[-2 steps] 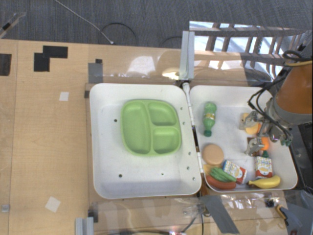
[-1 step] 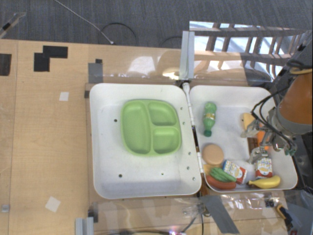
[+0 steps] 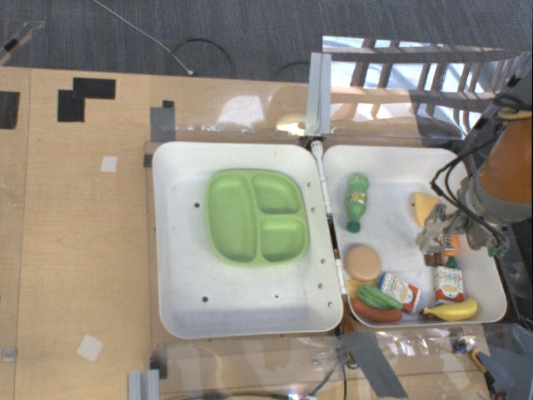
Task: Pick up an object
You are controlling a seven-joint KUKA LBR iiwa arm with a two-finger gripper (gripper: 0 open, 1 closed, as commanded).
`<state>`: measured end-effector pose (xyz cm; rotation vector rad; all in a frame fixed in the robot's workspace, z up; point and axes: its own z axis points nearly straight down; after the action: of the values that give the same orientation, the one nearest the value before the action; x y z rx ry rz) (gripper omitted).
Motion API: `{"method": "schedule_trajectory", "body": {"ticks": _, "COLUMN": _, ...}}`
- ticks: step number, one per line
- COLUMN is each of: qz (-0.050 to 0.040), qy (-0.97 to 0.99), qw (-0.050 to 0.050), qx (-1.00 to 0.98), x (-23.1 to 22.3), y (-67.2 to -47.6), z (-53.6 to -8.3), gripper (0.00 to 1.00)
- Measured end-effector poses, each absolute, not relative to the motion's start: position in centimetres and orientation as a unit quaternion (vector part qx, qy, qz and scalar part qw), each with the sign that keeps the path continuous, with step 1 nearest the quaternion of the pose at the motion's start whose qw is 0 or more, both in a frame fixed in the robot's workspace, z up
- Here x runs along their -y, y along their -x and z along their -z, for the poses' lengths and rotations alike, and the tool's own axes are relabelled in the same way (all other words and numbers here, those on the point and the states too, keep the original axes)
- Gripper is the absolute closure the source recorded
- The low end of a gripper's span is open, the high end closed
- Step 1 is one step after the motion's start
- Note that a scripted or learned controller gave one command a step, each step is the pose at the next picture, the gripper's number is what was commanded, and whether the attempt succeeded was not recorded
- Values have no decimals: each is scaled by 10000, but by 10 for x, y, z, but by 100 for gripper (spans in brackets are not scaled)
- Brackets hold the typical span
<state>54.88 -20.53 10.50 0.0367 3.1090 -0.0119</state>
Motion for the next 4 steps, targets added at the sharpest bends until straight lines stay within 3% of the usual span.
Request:
{"method": "schedule_trajectory", "body": {"ticks": 1, "qz": 36, "qy": -116, "qw": 156, "qx": -9998, "x": 205, "y": -549, "z": -104, "gripper": 0}}
{"method": "schedule_trajectory", "body": {"ticks": 2, "qz": 13, "qy": -492, "qw": 65, "qx": -9988, "x": 195, "y": -550, "z": -90, "gripper": 0}}
{"method": "schedule_trajectory", "body": {"ticks": 3, "qz": 9, "qy": -510, "qw": 72, "qx": -9987, "x": 205, "y": -547, "z": -90, "gripper": 0}}
{"method": "schedule_trajectory", "body": {"ticks": 4, "qz": 29, "qy": -483, "qw": 158, "qx": -9987, "x": 205, "y": -553, "z": -105, "gripper": 100}}
